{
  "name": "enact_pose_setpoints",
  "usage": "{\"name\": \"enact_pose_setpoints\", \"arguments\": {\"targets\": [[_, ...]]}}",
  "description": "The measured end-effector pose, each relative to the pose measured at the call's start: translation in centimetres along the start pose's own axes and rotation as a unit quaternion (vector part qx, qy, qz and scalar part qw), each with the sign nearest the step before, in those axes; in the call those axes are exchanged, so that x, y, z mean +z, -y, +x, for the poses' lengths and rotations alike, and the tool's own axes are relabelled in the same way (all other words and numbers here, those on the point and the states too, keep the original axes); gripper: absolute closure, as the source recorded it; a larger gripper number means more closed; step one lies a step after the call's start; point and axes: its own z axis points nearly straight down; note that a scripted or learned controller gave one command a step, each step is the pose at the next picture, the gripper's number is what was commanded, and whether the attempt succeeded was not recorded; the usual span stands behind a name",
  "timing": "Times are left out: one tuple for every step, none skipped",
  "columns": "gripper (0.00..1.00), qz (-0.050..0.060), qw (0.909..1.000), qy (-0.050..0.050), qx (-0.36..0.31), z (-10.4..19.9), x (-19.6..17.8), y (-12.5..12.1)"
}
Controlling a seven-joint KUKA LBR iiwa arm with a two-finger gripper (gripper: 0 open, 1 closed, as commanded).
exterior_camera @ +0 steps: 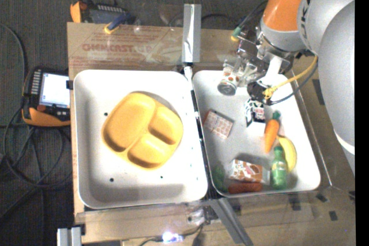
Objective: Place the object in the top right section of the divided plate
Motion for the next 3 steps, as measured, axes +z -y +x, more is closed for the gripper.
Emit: {"name": "enact_pose_setpoints", "arguments": {"targets": [[1.00, 0.000, 0.9858, -0.001, -0.168, 1.8, 1.7, 7.5], [1.00, 0.000, 0.9974, 0.000, -0.072, 2.8, -3.4, 7.7], [1.00, 0.001, 0.9994, 0.000, -0.035, 5.2, 1.9, 14.6]]}}
